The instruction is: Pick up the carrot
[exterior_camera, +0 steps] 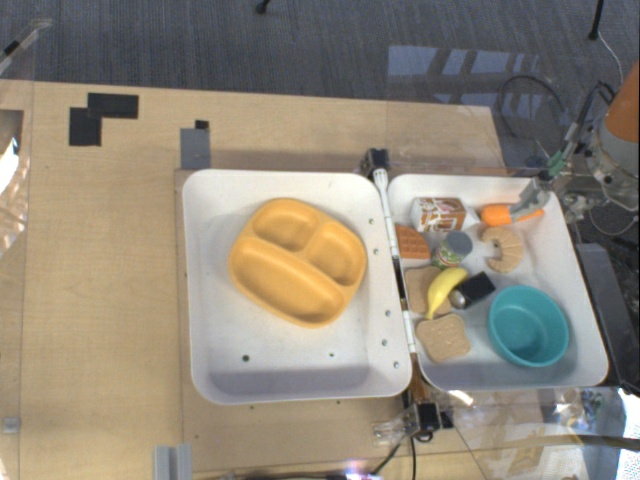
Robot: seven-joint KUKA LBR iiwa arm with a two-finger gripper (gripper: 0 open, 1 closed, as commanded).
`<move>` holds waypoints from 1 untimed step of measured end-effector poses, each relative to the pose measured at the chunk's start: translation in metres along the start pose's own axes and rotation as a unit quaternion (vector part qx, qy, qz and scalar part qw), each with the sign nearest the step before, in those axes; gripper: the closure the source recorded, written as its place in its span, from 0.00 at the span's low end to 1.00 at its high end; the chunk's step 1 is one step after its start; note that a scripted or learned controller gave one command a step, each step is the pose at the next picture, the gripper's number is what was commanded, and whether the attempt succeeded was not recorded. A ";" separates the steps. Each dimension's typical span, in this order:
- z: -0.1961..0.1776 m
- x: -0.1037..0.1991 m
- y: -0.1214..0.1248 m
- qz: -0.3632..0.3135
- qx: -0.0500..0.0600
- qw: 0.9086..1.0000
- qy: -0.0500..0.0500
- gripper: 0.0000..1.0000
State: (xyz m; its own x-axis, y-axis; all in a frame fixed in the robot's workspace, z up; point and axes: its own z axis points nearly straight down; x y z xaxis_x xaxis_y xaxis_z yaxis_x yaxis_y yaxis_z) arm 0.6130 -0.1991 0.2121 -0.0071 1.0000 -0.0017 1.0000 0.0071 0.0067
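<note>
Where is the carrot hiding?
The carrot lies in the right bin, near its far edge, just behind the round cookie and right of the small brown carton, with the gripper at it.

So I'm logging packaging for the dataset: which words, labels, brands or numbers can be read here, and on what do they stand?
Nothing can be read with certainty.
Small brown-and-white carton in the right bin: white print on its face, too blurred to read.
Carrot, banana, teal bowl, yellow divided plate: no text seen.

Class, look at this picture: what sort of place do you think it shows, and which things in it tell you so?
Probably a robot test lab: a robot gripper reaches over a white bin of toy food, beside a carrot, on a bench with loose cables.
</note>
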 end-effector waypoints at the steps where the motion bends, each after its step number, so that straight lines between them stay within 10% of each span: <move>1: 0.117 -0.003 0.023 0.022 0.004 1.000 0.002 0.00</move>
State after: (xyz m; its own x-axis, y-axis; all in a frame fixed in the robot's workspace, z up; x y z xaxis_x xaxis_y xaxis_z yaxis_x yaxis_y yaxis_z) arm 0.6365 -0.2020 0.0954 0.0365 0.9993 0.0032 0.9993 -0.0365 -0.0020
